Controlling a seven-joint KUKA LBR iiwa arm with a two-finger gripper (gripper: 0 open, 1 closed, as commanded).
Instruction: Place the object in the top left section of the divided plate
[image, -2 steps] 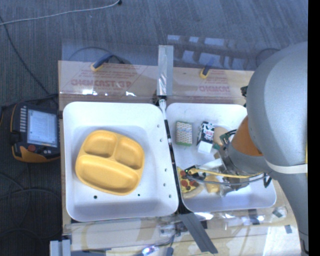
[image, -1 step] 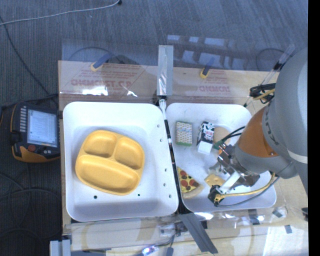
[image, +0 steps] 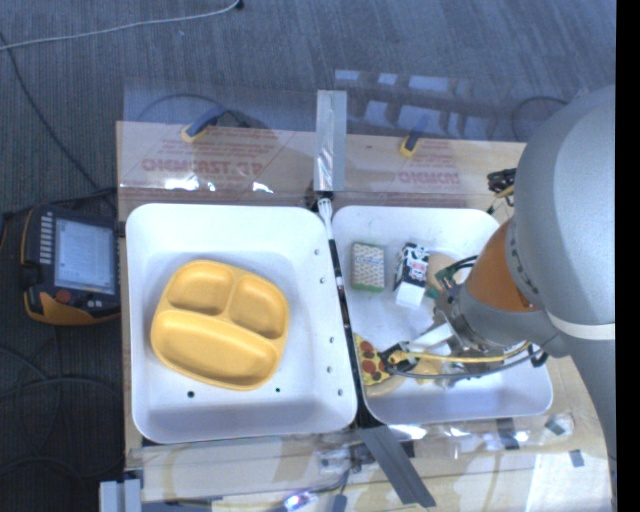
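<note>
I see gripper (image: 440, 362) low in right white bin (image: 520, 400), near side; cannot tell its state, wrist hides it. Probable task thing: flat pizza-slice toy (image: 372, 362), lying beside left wall of this bin, long axis about left-right, tip direction unclear. Yellow divided plate (image: 220, 322) sits in left white bin (image: 150, 240). My advice: confirm firm grasp before lift, then carry over wall to far-left section (image: 197, 286).

Bright even overhead light, glare on clear plastic sheets (image: 210, 160), soft shadows, mild blur
</note>
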